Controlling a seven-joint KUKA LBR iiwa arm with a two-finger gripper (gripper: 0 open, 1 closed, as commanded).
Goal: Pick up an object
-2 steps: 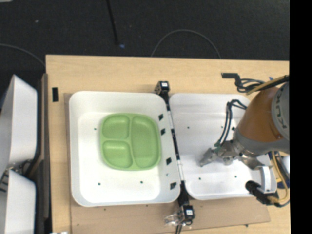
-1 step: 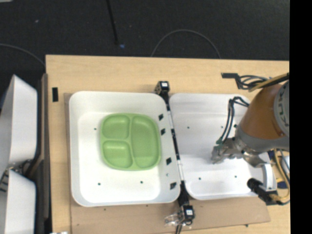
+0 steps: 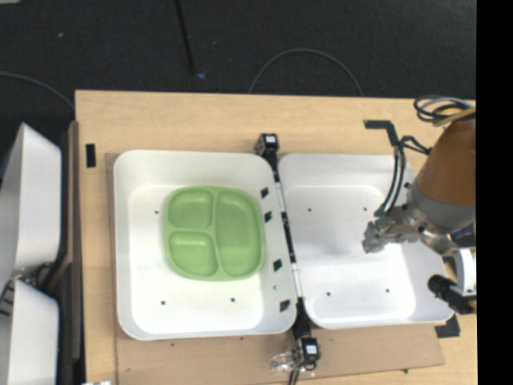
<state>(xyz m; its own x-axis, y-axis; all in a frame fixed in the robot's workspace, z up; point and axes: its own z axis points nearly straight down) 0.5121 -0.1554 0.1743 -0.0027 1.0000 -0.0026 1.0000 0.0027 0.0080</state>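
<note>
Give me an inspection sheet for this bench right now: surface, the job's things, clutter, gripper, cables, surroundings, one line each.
Surface: wooden bench bearing two shallow white bins side by side, left bin and right bin, joined along a clipped seam.
Job's things: one green divided plate, three compartments, lying flat in the left bin.
Clutter: nothing seen.
Gripper: gripper over the right bin, near its right side, holding nothing, apart from the plate.
Cables: dark cables run down the arm to the wrist; thin wires loop on the dark floor behind the bench.
Surroundings: dark floor; white containers beside the bench at left.
</note>
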